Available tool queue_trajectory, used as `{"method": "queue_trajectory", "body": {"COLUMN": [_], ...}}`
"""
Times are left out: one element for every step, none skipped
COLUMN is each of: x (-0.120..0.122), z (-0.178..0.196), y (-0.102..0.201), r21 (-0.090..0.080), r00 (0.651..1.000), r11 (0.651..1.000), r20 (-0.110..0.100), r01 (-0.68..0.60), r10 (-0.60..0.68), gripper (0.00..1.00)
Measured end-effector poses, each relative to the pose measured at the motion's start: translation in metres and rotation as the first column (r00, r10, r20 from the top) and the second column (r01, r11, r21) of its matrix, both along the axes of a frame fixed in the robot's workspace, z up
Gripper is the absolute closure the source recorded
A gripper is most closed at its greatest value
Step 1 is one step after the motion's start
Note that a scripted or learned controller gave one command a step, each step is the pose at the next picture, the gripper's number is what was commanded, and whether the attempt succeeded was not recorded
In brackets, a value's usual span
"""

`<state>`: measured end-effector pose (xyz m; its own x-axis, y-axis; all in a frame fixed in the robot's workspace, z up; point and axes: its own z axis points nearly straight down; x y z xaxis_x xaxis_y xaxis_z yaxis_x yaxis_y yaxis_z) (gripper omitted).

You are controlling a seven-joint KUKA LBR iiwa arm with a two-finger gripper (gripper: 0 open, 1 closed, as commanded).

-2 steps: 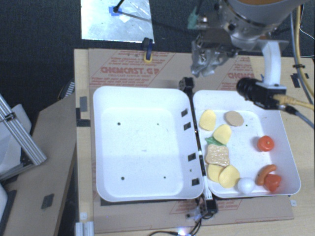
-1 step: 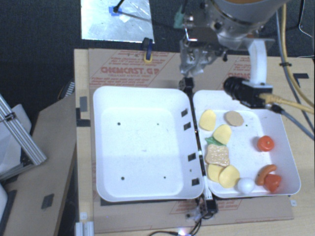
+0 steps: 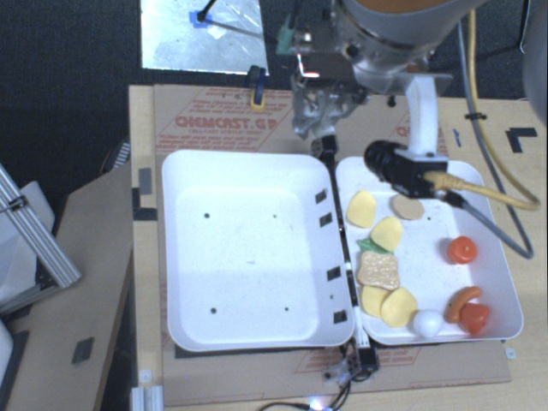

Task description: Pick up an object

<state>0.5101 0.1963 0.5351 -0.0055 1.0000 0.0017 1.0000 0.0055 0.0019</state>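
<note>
Small food items lie in the right bin (image 3: 505, 302): several yellow chips (image 3: 361, 209), a square cracker (image 3: 378, 270), a green piece (image 3: 368, 245), a tan round biscuit (image 3: 408, 207), a red tomato (image 3: 462, 249), an orange-and-red piece (image 3: 469, 308) and a white egg (image 3: 426, 322). My gripper (image 3: 315, 120) hangs above the far edge of the bench, over the divide between the two bins and well above the items. Nothing shows in its grasp.
The left bin (image 3: 180, 229) is a shallow white tray beside the right one. A black fitting (image 3: 401, 168) with a yellow cable (image 3: 488, 195) reaches over the right bin's far corner. A yellow clamp (image 3: 257, 97) sits on the cardboard behind the bins.
</note>
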Motion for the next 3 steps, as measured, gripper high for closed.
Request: {"method": "queue_trajectory", "body": {"x": [-0.025, 0.057, 0.024], "z": [0.0, 0.001, 0.0], "y": [0.024, 0.013, 0.039], "r21": [0.0, 0.0, -0.001], "r00": [1.0, 1.0, 1.0], "r11": [1.0, 1.0, 1.0], "r20": [-0.001, 0.004, -0.002], "r01": [0.001, 0.006, 0.001], "r10": [-0.001, -0.006, -0.001], "gripper": [1.0, 1.0, 1.0]}}
